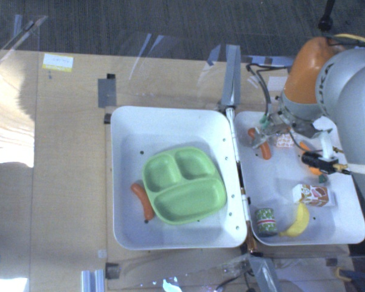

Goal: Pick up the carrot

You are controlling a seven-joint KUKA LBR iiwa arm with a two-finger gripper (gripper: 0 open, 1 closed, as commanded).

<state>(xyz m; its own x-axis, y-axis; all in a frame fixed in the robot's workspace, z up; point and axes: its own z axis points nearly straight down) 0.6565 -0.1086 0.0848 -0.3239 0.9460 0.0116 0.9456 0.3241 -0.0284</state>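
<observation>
The carrot (263,148) lies in the right bin (347,233), in its far left corner close to the wall. The tool (269,126) sits low right over it, placed for a grab; whether it is spread or pinching, I cannot tell. A banana (297,221), a can (266,220) and a small carton (312,194) lie nearer, well apart from the carrot.

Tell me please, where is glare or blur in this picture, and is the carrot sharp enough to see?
Camera view: strong glare washes out the bench at the left edge; the bins are evenly lit with soft shadows; the arm is near the lens and blurred; the carrot by the gripper is small and soft, its outline unclear.
</observation>
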